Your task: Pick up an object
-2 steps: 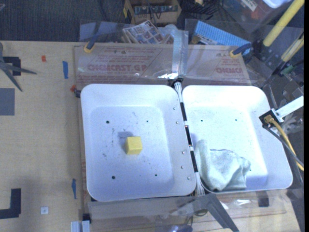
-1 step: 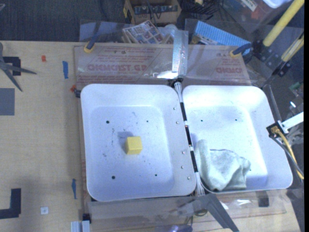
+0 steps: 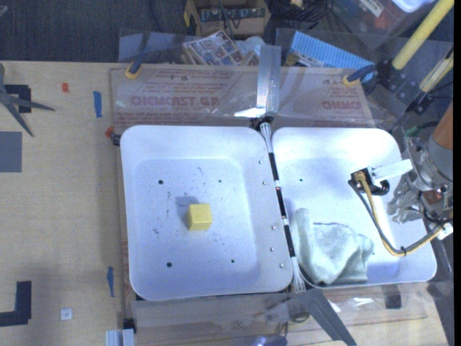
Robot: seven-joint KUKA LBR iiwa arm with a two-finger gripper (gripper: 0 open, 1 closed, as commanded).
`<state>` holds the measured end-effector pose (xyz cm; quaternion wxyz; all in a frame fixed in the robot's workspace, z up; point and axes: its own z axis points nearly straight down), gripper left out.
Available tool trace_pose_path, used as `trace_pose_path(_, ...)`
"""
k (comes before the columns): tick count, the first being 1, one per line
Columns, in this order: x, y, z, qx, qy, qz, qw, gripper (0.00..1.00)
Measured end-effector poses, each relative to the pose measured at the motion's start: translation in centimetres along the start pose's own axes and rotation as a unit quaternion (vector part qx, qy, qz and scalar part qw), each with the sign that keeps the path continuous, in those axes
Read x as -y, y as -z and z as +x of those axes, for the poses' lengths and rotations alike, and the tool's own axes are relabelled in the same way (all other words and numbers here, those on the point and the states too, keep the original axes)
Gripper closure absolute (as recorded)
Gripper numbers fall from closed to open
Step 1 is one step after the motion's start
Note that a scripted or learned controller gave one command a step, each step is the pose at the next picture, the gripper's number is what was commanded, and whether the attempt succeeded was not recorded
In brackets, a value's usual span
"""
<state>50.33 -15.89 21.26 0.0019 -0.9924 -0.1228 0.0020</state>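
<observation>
You have the gripper (image 3: pixel 403 204) over the right bin (image 3: pixel 338 146), close to its right wall, a little beyond the crumpled cloth (image 3: pixel 331 249). How wide it stands, and whether it carries anything, I cannot tell; nothing is visible in its grasp. The cloth lies at the near side of that bin, against the divider, so I judge it the nearest thing to pick. A yellow cable (image 3: pixel 380 225) loops from the wrist just beside the cloth and may get in the way when you go down. The yellow block (image 3: pixel 199 216) sits alone, well left of the cloth, in the middle of the left bin (image 3: pixel 144 157).
</observation>
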Motion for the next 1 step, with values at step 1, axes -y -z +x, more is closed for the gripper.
trace_pose_path(1, -1.06, -9.34, 4.85, 0.000, 0.024, 0.000, 0.9997, 1.00)
